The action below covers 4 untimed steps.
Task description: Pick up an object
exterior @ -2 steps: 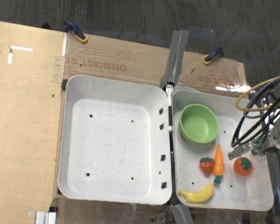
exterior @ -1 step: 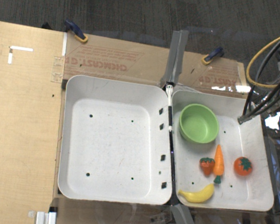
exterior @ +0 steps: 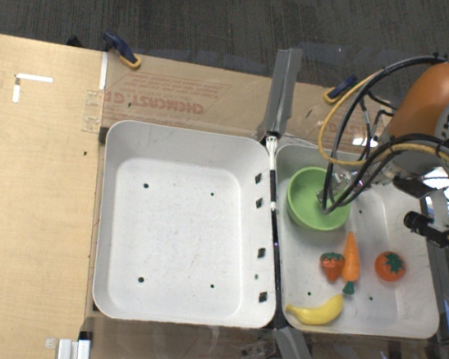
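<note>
Fingertips of the gripper (exterior: 331, 199) are lost among dark cables, so I cannot tell whether they are clenched or released, and nothing can be made out between them. At the left, the left bin (exterior: 107, 199) sits on the bench. Touching it along the middle divider is the right bin (exterior: 413, 324), which holds all the objects to pick. The green bowl (exterior: 305, 204) stands in that bin's far left corner, and the gripper dips down into the bowl's right half. Nearer the camera, the banana (exterior: 315, 312) lies by the front wall. The strawberry (exterior: 331, 265) is just beside the carrot (exterior: 351, 257), seemingly touching it. The tomato (exterior: 390, 267) sits apart to their right. The arm (exterior: 436, 92) reaches in from the upper right, its orange band high over the bin, its body cut off by the picture's edge. Looping black and yellow cables hide the wrist.
</note>
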Each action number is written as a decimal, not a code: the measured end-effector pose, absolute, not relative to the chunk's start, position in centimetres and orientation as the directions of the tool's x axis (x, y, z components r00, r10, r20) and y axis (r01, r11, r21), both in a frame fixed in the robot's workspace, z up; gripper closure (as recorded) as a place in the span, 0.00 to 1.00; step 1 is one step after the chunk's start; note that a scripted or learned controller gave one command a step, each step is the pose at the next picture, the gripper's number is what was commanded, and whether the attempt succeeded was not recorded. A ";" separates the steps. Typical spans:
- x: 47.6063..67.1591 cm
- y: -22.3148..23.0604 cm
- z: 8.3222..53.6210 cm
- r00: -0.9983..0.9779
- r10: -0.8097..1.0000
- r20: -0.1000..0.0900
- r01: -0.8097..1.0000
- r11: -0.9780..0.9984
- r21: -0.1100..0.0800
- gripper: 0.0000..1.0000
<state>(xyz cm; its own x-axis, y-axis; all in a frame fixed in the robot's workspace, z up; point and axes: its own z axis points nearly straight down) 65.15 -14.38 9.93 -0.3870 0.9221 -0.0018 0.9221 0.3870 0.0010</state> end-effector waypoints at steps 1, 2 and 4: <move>66.0 -22.4 16.7 -0.436 0.900 -0.006 0.900 0.436 0.003 0.00; 65.5 -22.3 20.9 -0.442 0.897 -0.005 0.897 0.442 0.003 0.00; 66.0 -20.0 9.4 -0.482 0.876 -0.005 0.876 0.482 0.002 0.00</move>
